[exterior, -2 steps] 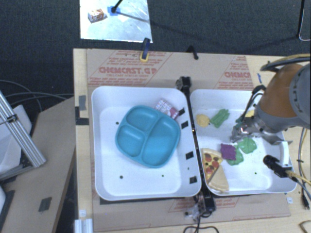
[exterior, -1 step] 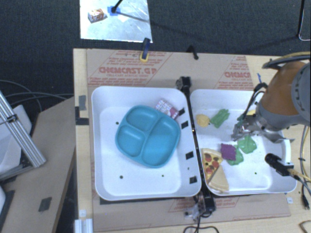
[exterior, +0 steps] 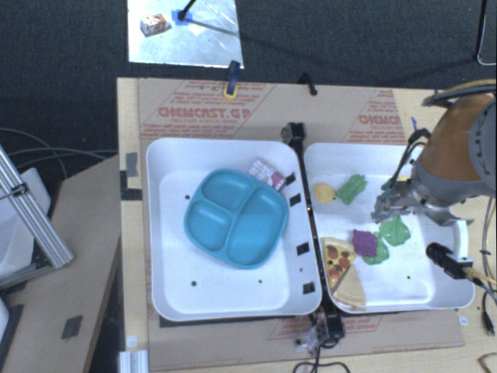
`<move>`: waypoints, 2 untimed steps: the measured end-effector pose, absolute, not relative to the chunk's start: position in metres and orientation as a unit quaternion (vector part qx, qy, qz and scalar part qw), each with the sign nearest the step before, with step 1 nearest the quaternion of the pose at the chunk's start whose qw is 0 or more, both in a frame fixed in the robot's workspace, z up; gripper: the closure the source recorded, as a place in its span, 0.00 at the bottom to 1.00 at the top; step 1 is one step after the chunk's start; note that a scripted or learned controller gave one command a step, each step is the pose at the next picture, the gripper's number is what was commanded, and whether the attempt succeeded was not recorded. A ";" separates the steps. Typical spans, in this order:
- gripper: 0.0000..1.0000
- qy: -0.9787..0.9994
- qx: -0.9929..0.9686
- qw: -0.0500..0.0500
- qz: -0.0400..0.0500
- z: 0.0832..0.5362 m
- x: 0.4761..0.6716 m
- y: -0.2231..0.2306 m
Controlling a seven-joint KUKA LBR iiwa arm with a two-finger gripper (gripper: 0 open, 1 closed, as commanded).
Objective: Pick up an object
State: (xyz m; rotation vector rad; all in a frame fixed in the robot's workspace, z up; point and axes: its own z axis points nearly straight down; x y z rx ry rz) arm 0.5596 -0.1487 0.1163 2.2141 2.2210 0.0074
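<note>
Toys lie in the right bin [exterior: 446, 294], in the lower right of the frame. There is a pizza slice [exterior: 342, 266], a purple piece [exterior: 365, 242], a yellow piece [exterior: 323, 193], a green piece [exterior: 351, 189] higher up, and more green pieces [exterior: 392, 233] near the middle. The left bin [exterior: 167, 286] has a blue plate [exterior: 235, 217] in it, and a small pink thing [exterior: 266, 172] sits just past the plate's top edge.

The arm [exterior: 458, 154] comes in from the right. Its gripper [exterior: 390, 206] hangs low over the right bin, just above the green pieces in the middle. I cannot tell if it is apart or together, and nothing shows inside it.

My guess is that it is at the reaching step, with no toy picked yet. Next it should go down onto the green piece right under it, squeeze, and then lift.
</note>
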 end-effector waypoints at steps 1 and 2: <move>1.00 0.708 0.706 0.004 0.003 0.127 0.560 -0.149; 1.00 0.707 0.708 0.004 0.001 0.209 0.535 -0.176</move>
